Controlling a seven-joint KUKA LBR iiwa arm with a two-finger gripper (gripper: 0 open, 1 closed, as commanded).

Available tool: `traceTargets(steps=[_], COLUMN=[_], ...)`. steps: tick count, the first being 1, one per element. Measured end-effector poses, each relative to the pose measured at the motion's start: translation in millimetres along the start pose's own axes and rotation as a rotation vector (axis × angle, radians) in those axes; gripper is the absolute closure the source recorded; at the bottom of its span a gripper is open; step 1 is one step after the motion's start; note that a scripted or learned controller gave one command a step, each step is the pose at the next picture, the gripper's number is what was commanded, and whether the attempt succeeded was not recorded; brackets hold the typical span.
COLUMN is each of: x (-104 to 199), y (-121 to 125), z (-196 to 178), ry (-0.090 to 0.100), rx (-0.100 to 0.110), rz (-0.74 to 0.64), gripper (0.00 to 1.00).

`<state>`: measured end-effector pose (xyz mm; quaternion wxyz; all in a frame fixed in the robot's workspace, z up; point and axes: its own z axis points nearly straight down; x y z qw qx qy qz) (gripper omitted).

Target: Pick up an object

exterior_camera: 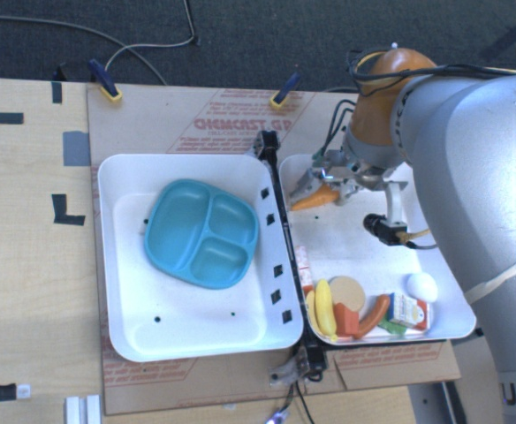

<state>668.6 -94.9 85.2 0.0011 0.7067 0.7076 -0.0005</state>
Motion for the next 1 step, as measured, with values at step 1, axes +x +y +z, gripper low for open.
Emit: traceTargets(steps=[1], x=[-0.4], y=[-1.2], z=[-8.7], ry=[-0.001], rx=[0.004], rz=[0.001], gripper=[1.00])
